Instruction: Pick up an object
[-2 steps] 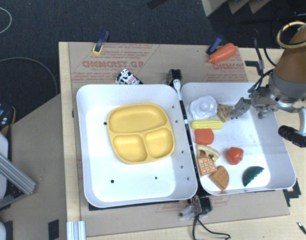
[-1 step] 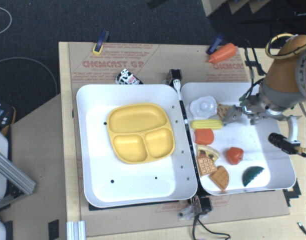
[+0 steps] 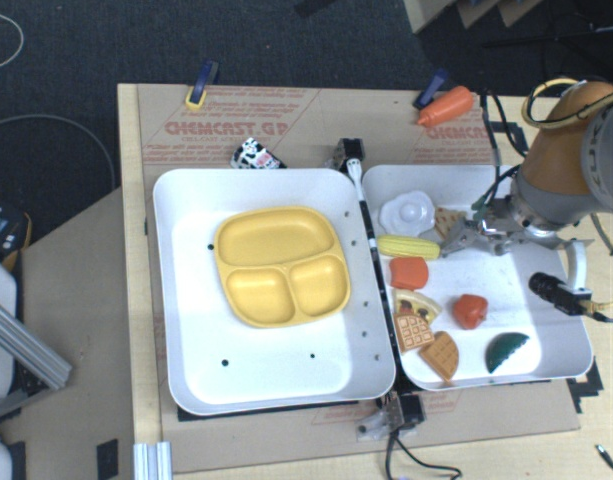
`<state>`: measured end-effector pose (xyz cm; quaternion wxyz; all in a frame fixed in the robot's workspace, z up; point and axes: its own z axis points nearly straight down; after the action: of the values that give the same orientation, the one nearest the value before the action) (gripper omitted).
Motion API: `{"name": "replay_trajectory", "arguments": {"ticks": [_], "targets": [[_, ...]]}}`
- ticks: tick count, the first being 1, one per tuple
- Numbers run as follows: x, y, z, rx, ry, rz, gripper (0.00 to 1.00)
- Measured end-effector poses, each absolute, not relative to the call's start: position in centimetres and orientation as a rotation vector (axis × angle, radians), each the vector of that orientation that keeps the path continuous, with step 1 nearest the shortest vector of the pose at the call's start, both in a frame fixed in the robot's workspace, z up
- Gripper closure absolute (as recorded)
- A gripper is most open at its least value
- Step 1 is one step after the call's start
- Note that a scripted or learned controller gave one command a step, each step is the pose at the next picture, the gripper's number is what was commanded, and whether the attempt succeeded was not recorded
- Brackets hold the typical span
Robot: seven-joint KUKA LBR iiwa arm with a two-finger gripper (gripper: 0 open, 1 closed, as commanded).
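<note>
The right bin (image 3: 556, 268) is holding the toy food. A corn cob (image 3: 407, 247) is lying along its left side, with a red block (image 3: 409, 272) just below it. A white cup (image 3: 407, 211) is sitting above the corn, near the bin's upper left corner. A tan piece (image 3: 448, 222) is lying just right of the cup. Lower down, a banana slice (image 3: 416, 303) and a waffle (image 3: 414, 330) are resting beside the left wall, and a brown cookie (image 3: 441, 355) is lying near the bottom edge. A red tomato (image 3: 470, 310) is sitting near the middle, and a dark green leaf (image 3: 507, 350) is lying to its lower right.

The hand (image 3: 464, 234) is reaching in from the right, hanging over the upper part of this bin, just beside the tan piece and the corn's right end. Whether its fingers are spread or pressed together, I cannot tell, and nothing is visibly sitting between them.

The left bin (image 3: 186, 298) is carrying a yellow tray (image 3: 283, 265) with three compartments. On the bench (image 3: 286, 118) behind the bins, an orange carrot (image 3: 446, 106) is lying at the upper right, and a black-and-white toy (image 3: 256, 155) is sitting near the left bin's top edge.
</note>
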<state>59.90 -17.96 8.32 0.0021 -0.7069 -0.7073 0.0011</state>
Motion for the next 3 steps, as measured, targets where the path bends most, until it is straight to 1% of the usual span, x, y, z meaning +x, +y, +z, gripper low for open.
{"name": "replay_trajectory", "arguments": {"ticks": [1,2,3], "targets": [[60.0,-18.0,9.6,-2.221,-2.222,0.0,1.0],[60.1,-17.9,13.9,-2.225,-2.227,-0.004,1.0],[59.9,-17.1,19.9,-2.225,-2.229,-0.007,1.0]]}}
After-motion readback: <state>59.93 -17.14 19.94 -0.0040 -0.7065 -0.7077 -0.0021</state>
